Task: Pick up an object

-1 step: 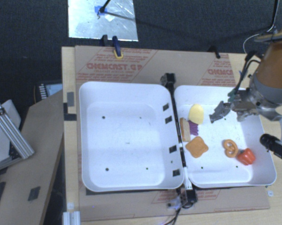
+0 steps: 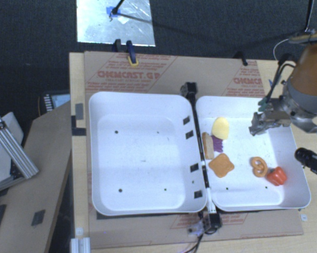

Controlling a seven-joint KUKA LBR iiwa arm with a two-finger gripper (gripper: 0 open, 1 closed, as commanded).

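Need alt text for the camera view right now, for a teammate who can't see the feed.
The gripper hangs above the right bin, near its far right side, with nothing seen between its fingers. In that bin lie a yellow piece, a purple piece, a tan piece, a pretzel and a red pepper. The left bin sits alongside.

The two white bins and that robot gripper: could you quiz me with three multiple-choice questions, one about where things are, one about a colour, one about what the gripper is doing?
1. Which bin holds the toy items?
A. left bin
B. right bin
C. both

2. What colour is the item nearest the right bin's front right corner?
A. red-orange
B. blue
C. green

3. Where is the gripper?
A. over the left bin
B. over the right bin's far right part
C. outside both bins

Answers: 1 B, since the yellow item, pretzel and others lie in the right bin. 2 A, the red-orange item. 3 B, the gripper hangs there, apart from the items.
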